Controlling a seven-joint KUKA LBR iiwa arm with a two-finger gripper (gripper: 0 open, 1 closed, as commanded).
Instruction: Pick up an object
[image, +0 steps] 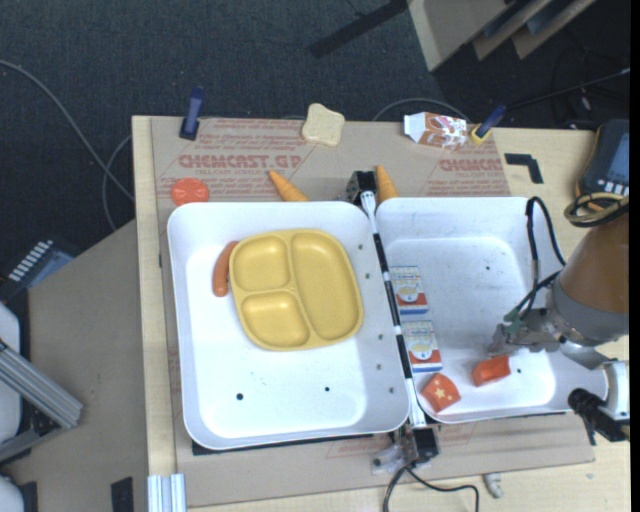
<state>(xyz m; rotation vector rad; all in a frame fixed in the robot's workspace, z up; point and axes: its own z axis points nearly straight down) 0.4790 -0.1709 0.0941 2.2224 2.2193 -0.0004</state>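
Note:
In the right bin (470, 225), my gripper (517, 336) hangs low near the front right corner, at the end of the grey arm with its orange band (600, 270). A small red-orange block (491, 371) lies on the bin floor just below and to the left of the gripper, very close to it. An orange piece with a yellow star (440, 392) rests at the front edge. Two small cartons (407, 285) (422, 342) lie along the bin's left wall. Nothing is visibly held.
The left bin (300, 400) holds a yellow divided plate (296, 288) with a red sausage (220, 268) beside it. Behind the bins lie a bread slice (323, 123), carrots (287, 186), a red disc (188, 190) and a crumpled packet (436, 128).

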